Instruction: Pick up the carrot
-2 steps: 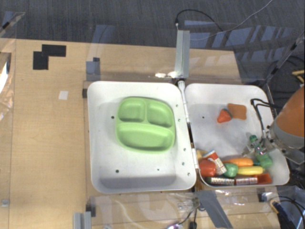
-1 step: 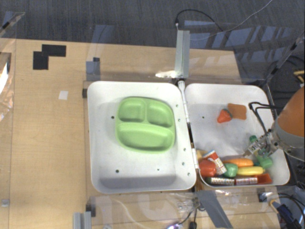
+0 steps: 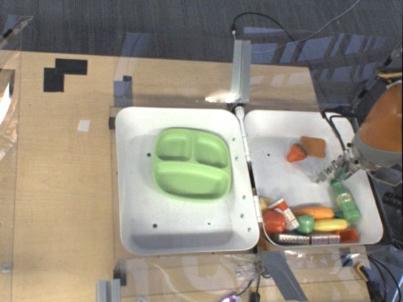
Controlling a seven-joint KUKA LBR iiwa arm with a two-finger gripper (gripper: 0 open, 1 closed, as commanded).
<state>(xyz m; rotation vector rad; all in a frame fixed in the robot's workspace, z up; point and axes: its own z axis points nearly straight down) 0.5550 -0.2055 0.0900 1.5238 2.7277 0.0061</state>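
- The camera view looks down on a wooden tabletop (image 3: 56, 187) carrying two white bins: the left bin (image 3: 135, 168) fills the middle of the frame and the right bin (image 3: 277, 131) sits against it toward the right edge.
- In the left bin lies a green divided plate (image 3: 192, 164), with nothing on it.
- The carrot (image 3: 318, 212), a small orange piece, lies in the lower part of the right bin, in a cluster along the bin's near wall; a yellow piece (image 3: 330, 224) lies just below it, a red tomato-like piece (image 3: 274, 221) to its left, and a green bottle (image 3: 345, 205) just to its right.
- Higher up in the same bin, a red-orange piece (image 3: 296, 153) and a brown slab (image 3: 313, 146) lie together, well apart from the cluster.
- The arm enters from the right; its hand (image 3: 332, 168) hovers over the right bin, up and to the right of the carrot, near the bottle's top.
- Whether the hand is wide or narrow, I cannot tell, but nothing appears to be in it.
- By my judgement the pick is not yet made: the carrot rests in the bin, and the hand needs to move down-left to it, close, and lift.
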